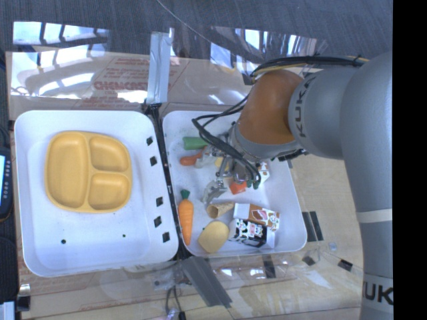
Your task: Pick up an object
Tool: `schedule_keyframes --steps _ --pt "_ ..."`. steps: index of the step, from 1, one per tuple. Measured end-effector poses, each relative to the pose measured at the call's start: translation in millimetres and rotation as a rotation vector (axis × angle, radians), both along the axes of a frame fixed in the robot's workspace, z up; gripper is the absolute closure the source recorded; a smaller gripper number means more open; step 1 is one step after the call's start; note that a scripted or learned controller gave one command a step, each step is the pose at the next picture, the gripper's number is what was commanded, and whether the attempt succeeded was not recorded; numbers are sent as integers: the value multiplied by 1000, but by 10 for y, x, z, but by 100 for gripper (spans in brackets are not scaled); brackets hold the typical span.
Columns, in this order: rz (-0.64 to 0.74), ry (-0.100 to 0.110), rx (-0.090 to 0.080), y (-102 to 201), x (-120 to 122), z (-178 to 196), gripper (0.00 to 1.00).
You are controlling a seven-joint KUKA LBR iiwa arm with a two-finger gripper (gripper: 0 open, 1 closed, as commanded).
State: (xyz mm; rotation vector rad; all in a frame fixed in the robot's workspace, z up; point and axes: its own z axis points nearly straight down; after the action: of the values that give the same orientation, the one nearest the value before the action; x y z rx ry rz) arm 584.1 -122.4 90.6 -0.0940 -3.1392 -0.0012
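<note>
Two white bins sit side by side; the left bin (pixel 40 245) holds a yellow divided tray (pixel 87 171). Your arm (pixel 313 112) reaches into the right bin (pixel 293 229), its gripper (pixel 219 187) low among the clutter. I judge you are at the reaching step, nothing yet lifted. Just below it lies a cone-shaped piece (pixel 219 210); a carrot (pixel 185 217) rests near the dividing wall. Whether the jaws stand wide or narrow, I cannot tell. Cables and the wrist hide items beneath; the next move needs a clean descent onto one object.

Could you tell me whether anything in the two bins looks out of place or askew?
Nothing is plainly amiss. The milk carton lies on its side in the right bin, and the yellow tray sits slightly crooked in the left bin.
</note>
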Motion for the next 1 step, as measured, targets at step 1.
schedule_keyframes --steps 1 --pt "395 -3 12 -480 -288 104 0"
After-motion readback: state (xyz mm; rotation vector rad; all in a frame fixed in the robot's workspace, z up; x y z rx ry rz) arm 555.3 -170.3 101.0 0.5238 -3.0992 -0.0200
